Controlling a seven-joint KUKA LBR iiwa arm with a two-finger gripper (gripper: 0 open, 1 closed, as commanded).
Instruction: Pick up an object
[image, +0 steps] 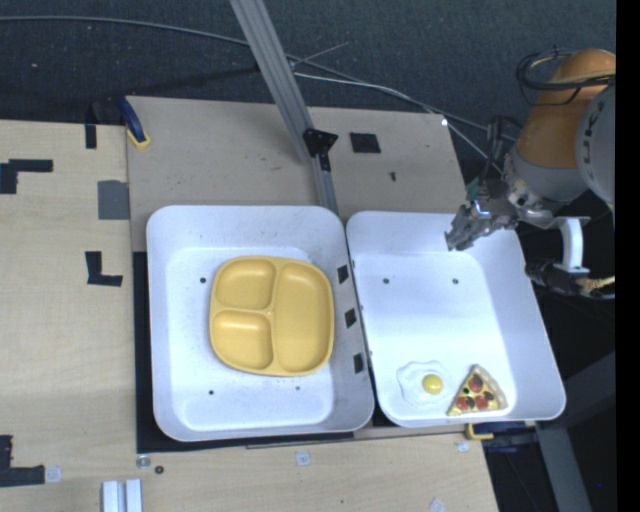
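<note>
Nothing picked yet: the gripper (462, 238) sits over the far edge of the right bin (440, 300) with nothing visible in it, and whether the jaws are apart or together I cannot tell at this size. The candidate objects, a toy fried egg (422, 383) and a toy pizza slice (477, 391), lie just beside each other in that bin's near corner, well apart from the gripper, so the approach, closing and lift all remain. The left bin (175, 300) holds a yellow 3-compartment plate (271, 315), a slanted metal post (285, 90) rises between the bins' far ends, and cables trail over the surface (60, 300); I judge none of these blocks the way.
</note>
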